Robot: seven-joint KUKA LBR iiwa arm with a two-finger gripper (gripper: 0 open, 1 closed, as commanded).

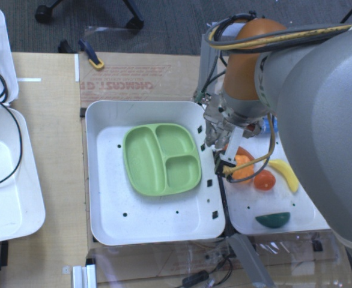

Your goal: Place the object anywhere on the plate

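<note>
A light green plate (162, 158) with three compartments lies in the middle of the left white bin (104, 215). Nothing rests on it. My gripper (223, 150) hangs over the wall between the two bins, just right of the plate's right edge. It is directly beside an orange fruit (244, 168) in the right bin (302, 212). The wrist hides the gripper's tip, so I cannot see whether anything is in it.
The right bin also holds a red tomato (264, 181), a yellow banana (285, 174), a dark green item (273, 220) near the front and something blue (267, 125) under the arm. A third white tray (20, 215) sits far left with black cables.
</note>
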